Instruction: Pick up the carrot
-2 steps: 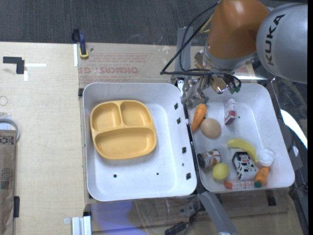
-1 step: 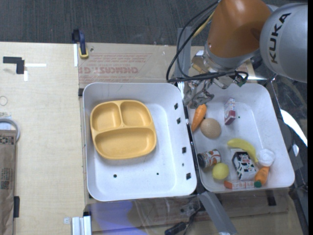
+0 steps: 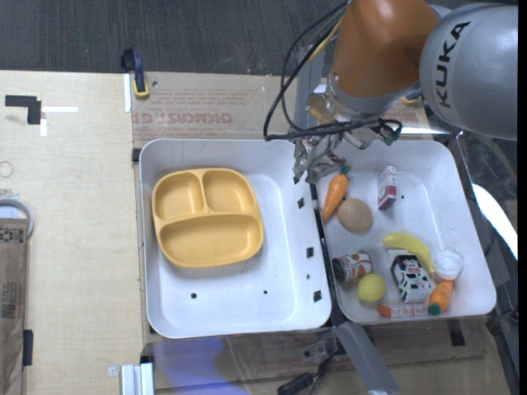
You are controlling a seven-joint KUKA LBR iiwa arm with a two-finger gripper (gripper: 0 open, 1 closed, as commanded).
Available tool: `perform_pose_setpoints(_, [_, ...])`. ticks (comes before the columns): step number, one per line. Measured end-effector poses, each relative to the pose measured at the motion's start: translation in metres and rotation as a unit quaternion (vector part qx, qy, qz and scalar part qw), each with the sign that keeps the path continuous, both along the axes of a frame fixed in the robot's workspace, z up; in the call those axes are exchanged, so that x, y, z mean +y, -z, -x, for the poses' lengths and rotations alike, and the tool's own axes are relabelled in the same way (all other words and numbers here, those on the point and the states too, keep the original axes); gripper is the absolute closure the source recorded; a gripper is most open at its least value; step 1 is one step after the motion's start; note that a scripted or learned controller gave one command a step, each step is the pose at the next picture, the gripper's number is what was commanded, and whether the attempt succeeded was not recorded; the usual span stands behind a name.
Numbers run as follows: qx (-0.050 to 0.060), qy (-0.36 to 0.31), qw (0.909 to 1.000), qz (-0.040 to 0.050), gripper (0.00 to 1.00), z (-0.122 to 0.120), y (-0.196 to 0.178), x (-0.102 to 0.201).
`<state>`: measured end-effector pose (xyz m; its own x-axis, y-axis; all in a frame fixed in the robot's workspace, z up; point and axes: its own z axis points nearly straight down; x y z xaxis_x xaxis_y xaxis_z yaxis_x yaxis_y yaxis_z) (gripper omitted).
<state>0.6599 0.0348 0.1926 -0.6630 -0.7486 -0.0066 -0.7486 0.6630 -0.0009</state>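
Carrot [image 3: 333, 196]: right bin [image 3: 461, 179], ten o'clock corner, leafy end up, touching brown ball [image 3: 355, 216] at four o'clock. Gripper [image 3: 317, 164]: at carrot's top, eleven o'clock; fingers' spread cannot tell.

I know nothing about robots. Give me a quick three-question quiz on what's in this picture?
1. True or false: the carrot lies in the right bin.
2. What sits in the left bin? A) a yellow divided plate B) a banana C) a milk carton
3. Fill in: the carrot's tip rests beside a brown ____.

Key: 1 true. 2 A, the plate. 3 potato; the banana lies further down.
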Motion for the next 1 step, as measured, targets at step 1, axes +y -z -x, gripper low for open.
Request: perform_pose_setpoints(1, [0.000,-0.245,0.9696,0.0008,1.00,0.0001,0.0003,0.0413])
